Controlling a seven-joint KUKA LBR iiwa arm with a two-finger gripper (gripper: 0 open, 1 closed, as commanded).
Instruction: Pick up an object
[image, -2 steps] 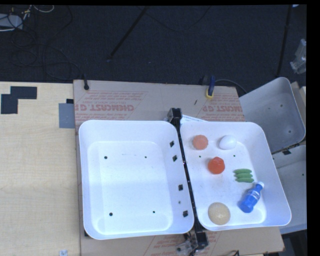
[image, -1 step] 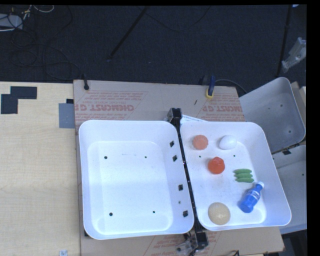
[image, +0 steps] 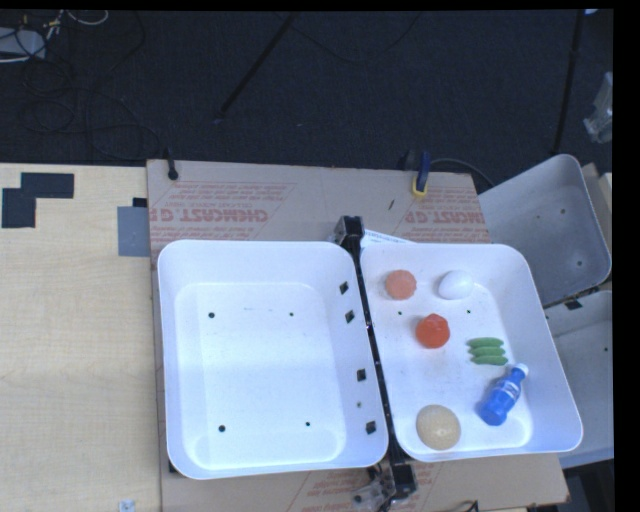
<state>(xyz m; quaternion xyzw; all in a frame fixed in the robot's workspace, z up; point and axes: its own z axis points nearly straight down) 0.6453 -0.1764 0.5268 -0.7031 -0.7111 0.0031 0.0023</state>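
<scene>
**Six small objects waiting in the right-hand bin**

A red ball (image: 433, 331) is sitting near the middle of the right bin (image: 545, 330), with five other things lying around it, none of them touching. A pale orange ball (image: 400, 284) and a white egg-shaped object (image: 455, 285) are resting side by side toward the far wall. Green pea pods (image: 487, 350) are lying just to the right of the red ball, and a blue bottle (image: 502, 395) is lying tilted below them, its white cap pointing up and to the right. A beige ball (image: 438, 427) is sitting close to the near wall. The left bin (image: 170, 340) is standing alongside, the two joined by a row of black clips (image: 360, 340) along the seam. Both bins are resting on a printed cardboard sheet (image: 300, 200), with a light wooden table (image: 70, 350) stretching off to the left.
</scene>
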